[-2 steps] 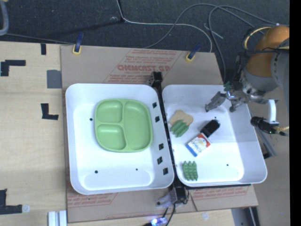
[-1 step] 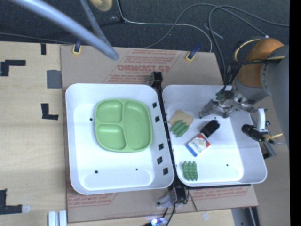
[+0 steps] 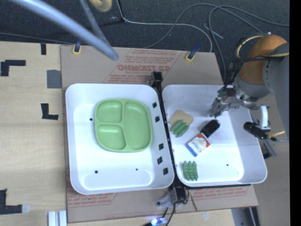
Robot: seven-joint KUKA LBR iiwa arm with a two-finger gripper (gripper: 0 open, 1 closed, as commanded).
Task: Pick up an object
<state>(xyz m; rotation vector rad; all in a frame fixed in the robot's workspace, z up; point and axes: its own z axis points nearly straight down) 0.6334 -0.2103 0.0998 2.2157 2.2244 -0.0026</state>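
A green divided plate (image 3: 123,125) fills the middle of the left bin (image 3: 77,140), left of frame centre; its three compartments hold nothing, and its broad, rigid moulded form looks a poor fit for a two-finger grasp except at the rim. Across the black divider, the right bin (image 3: 244,171) carries the likelier candidates. Nearest the divider lie a tan, toast-like piece (image 3: 182,117) and, touching its lower left, a small green ribbed item (image 3: 178,127); both look like light plastic play food, stiff and a little slick. Below them, near the bin's bottom edge, rests a green segmented piece (image 3: 190,170), well apart from the rest and open on all sides. Toward the bin's centre sits a small blue, white and red packet (image 3: 198,144), probably light and thin-walled, best pinched across its narrow sides. Just above and right of it lies a small black block (image 3: 209,127), hard-looking and compact, the closest object to the arm. At right of frame, the gripper (image 3: 219,106) hangs over the bin's upper right, near the black block; whether it is open or closed cannot be told, and nothing shows in its grasp.
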